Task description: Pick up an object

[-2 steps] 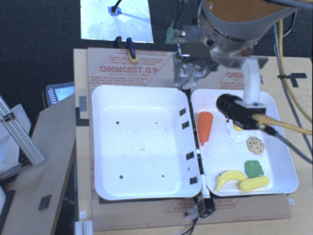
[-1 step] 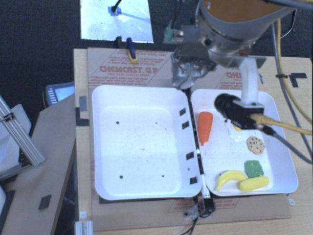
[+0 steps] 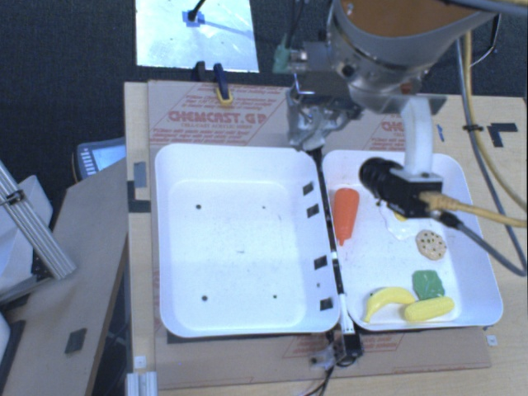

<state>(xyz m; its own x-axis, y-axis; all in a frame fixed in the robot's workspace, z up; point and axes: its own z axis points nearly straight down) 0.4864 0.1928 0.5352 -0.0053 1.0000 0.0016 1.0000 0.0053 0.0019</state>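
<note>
Camera view: pick not done yet, all objects lie loose in the right bin — carrot, cookie, green piece, banana, yellow piece. Gripper hangs over the far end of the divider between the bins, holding nothing (can't tell its opening state). Carrot is nearest, nearer the camera and just right of it; approach, grasp and lift all remain.

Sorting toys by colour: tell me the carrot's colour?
Orange; the carrot shows in the camera view, right bin.

Glossy white plastic bins on a matt cardboard sheet
</note>
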